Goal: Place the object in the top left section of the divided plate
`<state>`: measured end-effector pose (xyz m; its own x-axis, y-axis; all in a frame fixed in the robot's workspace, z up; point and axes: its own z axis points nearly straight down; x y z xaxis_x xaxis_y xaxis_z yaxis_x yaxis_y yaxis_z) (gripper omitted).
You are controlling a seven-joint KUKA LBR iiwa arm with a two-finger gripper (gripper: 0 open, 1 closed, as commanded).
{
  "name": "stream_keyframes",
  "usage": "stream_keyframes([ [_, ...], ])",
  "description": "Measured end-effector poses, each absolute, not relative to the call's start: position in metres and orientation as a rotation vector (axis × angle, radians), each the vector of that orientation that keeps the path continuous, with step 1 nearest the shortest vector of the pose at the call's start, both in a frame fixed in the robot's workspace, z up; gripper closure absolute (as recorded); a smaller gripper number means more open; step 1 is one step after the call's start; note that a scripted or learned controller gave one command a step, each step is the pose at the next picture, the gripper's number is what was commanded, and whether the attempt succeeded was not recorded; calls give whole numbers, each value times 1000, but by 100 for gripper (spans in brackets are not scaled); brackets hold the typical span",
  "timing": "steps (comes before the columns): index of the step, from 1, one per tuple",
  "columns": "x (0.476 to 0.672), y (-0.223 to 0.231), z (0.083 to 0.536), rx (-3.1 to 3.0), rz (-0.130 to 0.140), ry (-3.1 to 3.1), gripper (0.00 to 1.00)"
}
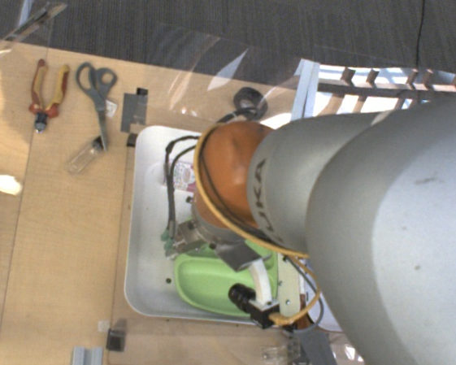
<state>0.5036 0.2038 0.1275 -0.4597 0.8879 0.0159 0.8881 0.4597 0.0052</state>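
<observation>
The grey arm with its orange band (pixel 224 177) covers most of the right of the view and reaches down into the left white bin (pixel 144 233). A light green divided plate (pixel 204 285) lies in the near part of that bin, partly under the wrist. The gripper (pixel 174 241) sits just above the plate's far left edge, with a bit of green showing at it. The wrist hides the fingers. A small white object with a pink label (pixel 183 176) lies in the bin beside the orange band.
On the wooden bench left of the bin lie red-handled pliers (pixel 45 93), grey scissors (pixel 98 97) and a clear plastic piece (pixel 84 157). A black clamp (pixel 136 108) stands at the bin's far left corner, another (pixel 116 338) at the near left.
</observation>
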Motion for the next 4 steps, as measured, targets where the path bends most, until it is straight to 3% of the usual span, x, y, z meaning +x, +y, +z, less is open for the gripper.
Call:
stream_keyframes([
  [1,564,207,250,-1727,-9,-2630,100],
  [2,503,227,154,-1580,-4,-2717,100],
  [3,589,198,158,-1961,-4,-2457,100],
  [4,548,160,224,-1117,-9,-2944,100],
])
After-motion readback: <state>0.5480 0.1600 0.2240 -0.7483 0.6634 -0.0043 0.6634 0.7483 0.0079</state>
